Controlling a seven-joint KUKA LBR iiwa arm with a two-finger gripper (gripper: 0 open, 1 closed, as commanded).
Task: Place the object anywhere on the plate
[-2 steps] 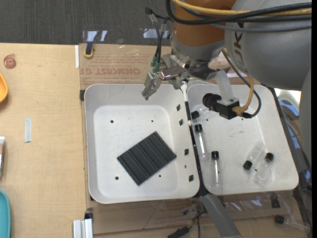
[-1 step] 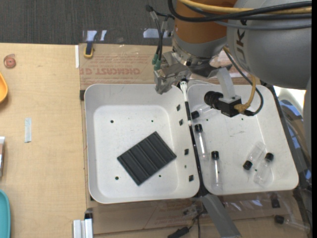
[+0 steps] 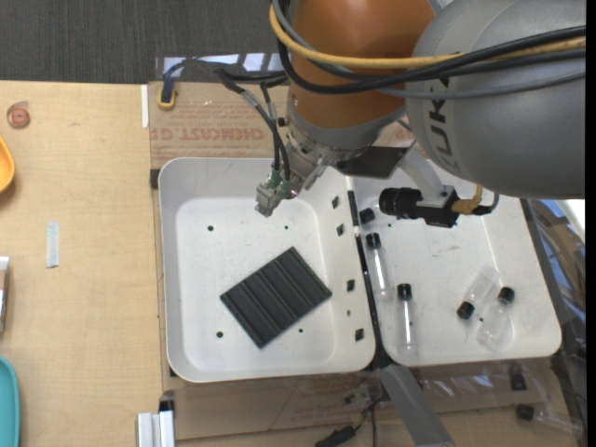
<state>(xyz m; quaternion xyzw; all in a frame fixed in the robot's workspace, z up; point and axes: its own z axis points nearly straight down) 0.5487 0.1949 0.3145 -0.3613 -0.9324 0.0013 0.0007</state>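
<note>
A black ribbed plate (image 3: 277, 296) lies flat and at an angle in the left bin (image 3: 186, 250), near its middle. Several clear tubes with black caps lie in the right bin (image 3: 531, 343). One long tube (image 3: 377, 261) runs along the left wall, a second tube (image 3: 407, 317) is beside it, and two tubes (image 3: 486, 304) lie at the right. My gripper (image 3: 372, 164) hangs under the big orange wrist, over the back rim where the two bins meet. The wrist hides most of it, and I see nothing held.
A divider with small black clips (image 3: 354, 282) runs between the bins. A cardboard sheet (image 3: 223, 128) lies behind the left bin. The wooden bench (image 3: 74, 250) extends to the left, with small items at its edge. Loose cables (image 3: 270, 189) dangle from the wrist over the left bin's back.
</note>
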